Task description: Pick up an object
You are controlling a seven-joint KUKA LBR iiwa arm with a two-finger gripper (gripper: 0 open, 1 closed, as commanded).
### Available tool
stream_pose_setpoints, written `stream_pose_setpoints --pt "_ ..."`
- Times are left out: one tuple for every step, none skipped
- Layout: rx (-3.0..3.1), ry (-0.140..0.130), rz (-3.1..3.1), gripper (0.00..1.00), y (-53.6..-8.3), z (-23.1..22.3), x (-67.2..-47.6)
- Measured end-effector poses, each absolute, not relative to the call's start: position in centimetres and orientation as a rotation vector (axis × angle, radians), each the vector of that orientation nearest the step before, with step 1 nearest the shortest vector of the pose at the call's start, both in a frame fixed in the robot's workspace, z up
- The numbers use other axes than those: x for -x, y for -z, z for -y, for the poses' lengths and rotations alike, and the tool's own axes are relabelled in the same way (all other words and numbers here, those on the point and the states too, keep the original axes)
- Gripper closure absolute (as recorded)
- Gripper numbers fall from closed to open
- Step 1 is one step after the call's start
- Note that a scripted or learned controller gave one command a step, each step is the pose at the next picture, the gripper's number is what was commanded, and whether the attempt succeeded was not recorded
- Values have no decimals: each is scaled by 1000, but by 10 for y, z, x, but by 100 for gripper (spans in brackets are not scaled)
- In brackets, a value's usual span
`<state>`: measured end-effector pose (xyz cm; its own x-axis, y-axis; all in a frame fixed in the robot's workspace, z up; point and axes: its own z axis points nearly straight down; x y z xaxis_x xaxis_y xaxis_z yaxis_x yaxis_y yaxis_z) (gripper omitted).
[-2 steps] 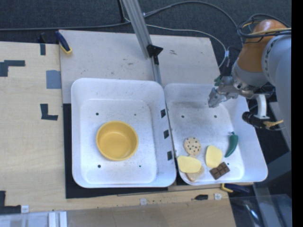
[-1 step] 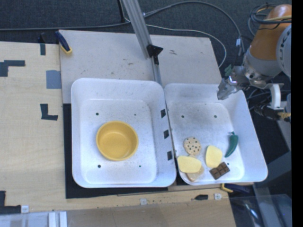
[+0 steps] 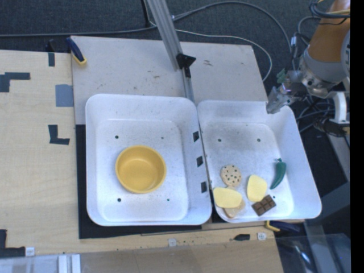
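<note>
Gripper [image 3: 277, 102] hovered over the right bin's [image 3: 301, 152] far corner; state of fingers could not be told. Green pepper [image 3: 278, 173], cookie [image 3: 231, 176] and chocolate [image 3: 263, 205] lay near that bin's front.

no readable text, no labels, no brand names, no numbers on bins, bench or arm

This is a robotics lab test bench, not a home or shop. A pale plywood bench top [image 3: 34, 169] at nine o'clock carries dark tape markers [image 3: 55, 134]. Two shallow white plastic bins [image 3: 96, 110] sit side by side on a grey speckled board [image 3: 131, 67]. A slanted aluminium mounting rail [image 3: 165, 24] rises at twelve o'clock, and loose grey cables [image 3: 239, 5] trail over dark carpet [image 3: 68, 4].
</note>
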<state>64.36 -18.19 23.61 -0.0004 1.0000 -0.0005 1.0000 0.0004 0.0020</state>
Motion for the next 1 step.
stream_pose_setpoints --pt "-2217 -2 -2225 100 -243 130 -621"
